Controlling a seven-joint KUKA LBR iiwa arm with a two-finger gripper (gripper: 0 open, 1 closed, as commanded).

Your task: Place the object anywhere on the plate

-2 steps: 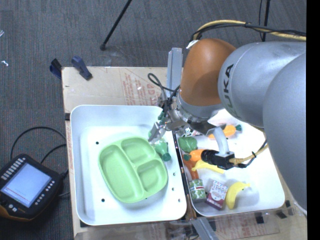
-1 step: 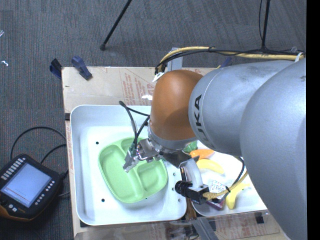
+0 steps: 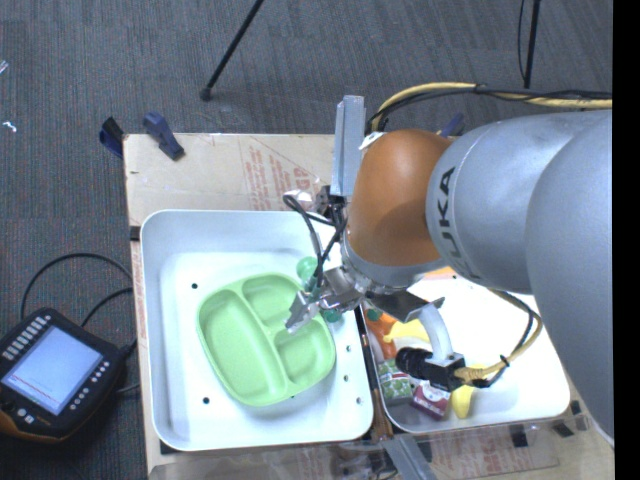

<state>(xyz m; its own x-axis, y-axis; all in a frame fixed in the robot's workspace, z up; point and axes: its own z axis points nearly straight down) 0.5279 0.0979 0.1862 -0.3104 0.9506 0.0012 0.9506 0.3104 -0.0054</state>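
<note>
Green plate in L bin on cardboard bench, grey carpet around; claw over it, grip can't tell.

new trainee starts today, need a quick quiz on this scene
1. True or false: the plate lies in the right-hand bin of the view.
2. The plate is: A white, B green, C red.
3. Fill in: the gripper is over the ____.
Key: 1 false, it lies in the left-hand bin; 2 B; 3 plate.
</note>
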